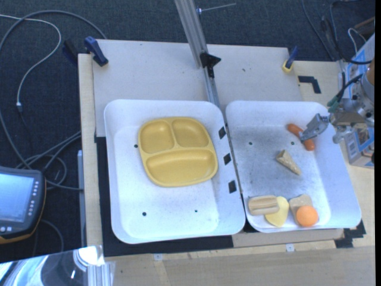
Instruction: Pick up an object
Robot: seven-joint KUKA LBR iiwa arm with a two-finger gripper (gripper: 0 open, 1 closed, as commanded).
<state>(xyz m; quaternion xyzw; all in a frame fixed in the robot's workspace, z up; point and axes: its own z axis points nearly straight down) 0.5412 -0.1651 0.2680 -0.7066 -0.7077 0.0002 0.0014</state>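
My gripper [315, 127] reaches in from the right edge and sits low over the upper right part of the right bin [262, 115]. Directly under its tip lies a small orange carrot [294, 129], partly covered by the gripper. A tan cheese wedge [289, 161] rests in the middle of that bin, just below and left of the gripper. Along the bin's front edge sit a hot dog bun [262, 204], a yellow piece [277, 214], a tan bread piece [299, 202] and an orange [306, 216].
The left bin [172, 219] holds a yellow divided plate [177, 151]. A metal pole [189, 16] rises behind the gap between the bins. Cables and a screen [18, 201] lie off the bench at left.
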